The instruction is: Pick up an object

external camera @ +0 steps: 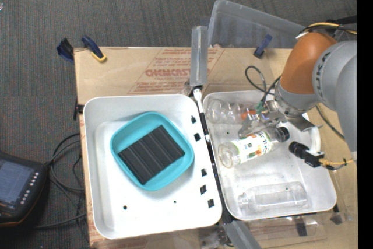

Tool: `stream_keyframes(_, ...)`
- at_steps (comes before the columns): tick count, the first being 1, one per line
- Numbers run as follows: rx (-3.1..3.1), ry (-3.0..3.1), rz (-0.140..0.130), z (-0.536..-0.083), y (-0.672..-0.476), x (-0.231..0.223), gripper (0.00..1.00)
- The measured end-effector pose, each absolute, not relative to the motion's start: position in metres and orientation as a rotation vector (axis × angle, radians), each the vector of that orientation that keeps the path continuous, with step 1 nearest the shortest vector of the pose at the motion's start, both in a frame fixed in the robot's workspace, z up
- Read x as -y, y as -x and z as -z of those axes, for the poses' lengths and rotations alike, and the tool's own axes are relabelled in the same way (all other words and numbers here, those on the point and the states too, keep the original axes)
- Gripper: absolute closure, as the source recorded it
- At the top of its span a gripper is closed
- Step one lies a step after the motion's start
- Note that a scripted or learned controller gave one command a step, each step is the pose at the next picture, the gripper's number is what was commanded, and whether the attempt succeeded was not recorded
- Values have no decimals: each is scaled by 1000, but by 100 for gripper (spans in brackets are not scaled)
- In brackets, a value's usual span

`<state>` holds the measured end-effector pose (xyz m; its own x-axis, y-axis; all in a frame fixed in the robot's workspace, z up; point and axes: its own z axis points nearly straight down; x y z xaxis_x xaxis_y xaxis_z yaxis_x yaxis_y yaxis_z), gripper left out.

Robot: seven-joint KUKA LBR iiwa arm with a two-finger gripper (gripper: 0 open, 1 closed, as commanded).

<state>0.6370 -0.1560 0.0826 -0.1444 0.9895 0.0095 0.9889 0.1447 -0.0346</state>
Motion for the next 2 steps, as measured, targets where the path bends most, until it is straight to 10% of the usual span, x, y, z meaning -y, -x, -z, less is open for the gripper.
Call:
stream_keyframes(1, 2503, 1893, 0, -85, -598, 169, 0)
stream_keyframes(2, 2496, 1897, 0, -92, -598, 170, 100)
